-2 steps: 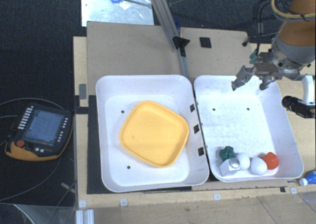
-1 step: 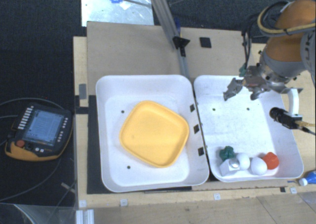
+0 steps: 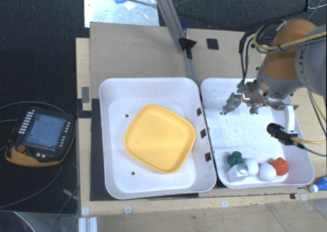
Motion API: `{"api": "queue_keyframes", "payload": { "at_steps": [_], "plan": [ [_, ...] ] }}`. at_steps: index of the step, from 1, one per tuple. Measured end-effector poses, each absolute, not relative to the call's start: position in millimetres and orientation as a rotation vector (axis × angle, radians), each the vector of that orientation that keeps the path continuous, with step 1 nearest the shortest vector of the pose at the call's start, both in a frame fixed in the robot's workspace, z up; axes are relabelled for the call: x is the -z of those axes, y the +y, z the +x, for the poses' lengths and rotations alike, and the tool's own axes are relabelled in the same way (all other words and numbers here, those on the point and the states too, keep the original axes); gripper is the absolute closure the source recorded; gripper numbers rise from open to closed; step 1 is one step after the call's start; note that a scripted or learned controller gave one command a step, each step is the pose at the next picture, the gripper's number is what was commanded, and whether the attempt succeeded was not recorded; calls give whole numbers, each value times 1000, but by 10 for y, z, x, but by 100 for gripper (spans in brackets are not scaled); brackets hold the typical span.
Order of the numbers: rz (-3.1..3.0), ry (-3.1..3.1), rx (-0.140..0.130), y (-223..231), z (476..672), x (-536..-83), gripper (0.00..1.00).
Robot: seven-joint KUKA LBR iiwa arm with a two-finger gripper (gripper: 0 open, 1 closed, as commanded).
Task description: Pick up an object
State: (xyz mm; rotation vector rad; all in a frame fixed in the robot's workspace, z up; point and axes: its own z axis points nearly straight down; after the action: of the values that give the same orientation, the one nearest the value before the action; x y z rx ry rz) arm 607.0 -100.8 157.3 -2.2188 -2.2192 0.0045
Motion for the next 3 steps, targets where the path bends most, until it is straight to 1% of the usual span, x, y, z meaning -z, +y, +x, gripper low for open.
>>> {"api": "queue_keyframes", "payload": {
  "at_steps": [1, 2, 3],
  "plan": [
    [-2220, -2221, -2, -973, 6074, -1152, 0],
    [-2223, -2222, 2, -977, 6085, -1278, 100],
    [-2225, -2224, 6, -1067, 6122, -1859, 100]
  ]
}}
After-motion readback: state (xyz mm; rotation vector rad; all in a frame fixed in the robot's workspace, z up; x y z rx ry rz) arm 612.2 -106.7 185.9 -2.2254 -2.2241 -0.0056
